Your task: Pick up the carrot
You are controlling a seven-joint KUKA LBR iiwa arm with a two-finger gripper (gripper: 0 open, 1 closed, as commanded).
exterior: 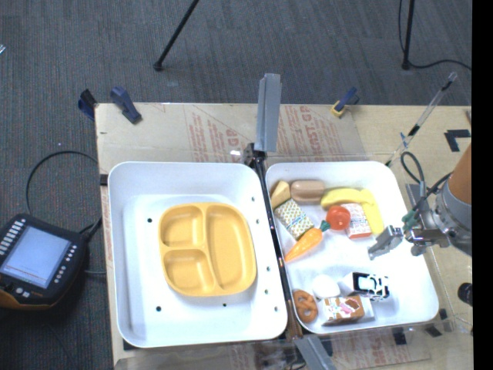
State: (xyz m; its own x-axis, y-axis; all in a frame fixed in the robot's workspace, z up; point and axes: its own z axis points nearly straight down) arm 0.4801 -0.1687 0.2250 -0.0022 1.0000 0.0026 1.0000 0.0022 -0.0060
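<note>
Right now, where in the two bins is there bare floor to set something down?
Free: left bin floor around the yellow tray; right bin between the carrot, egg and tool. Crowded: its top band around the banana and tomato, and its bottom edge.

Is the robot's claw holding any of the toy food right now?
No, nothing is held. The grey two-finger gripper hangs over the right white bin, with nothing between its fingers. The orange toy carrot lies apart, to its left.

Two white bins (pixel 123 206), one yellow tray (pixel 206 249), one carrot (pixel 304 243), one banana (pixel 356 200).
</note>
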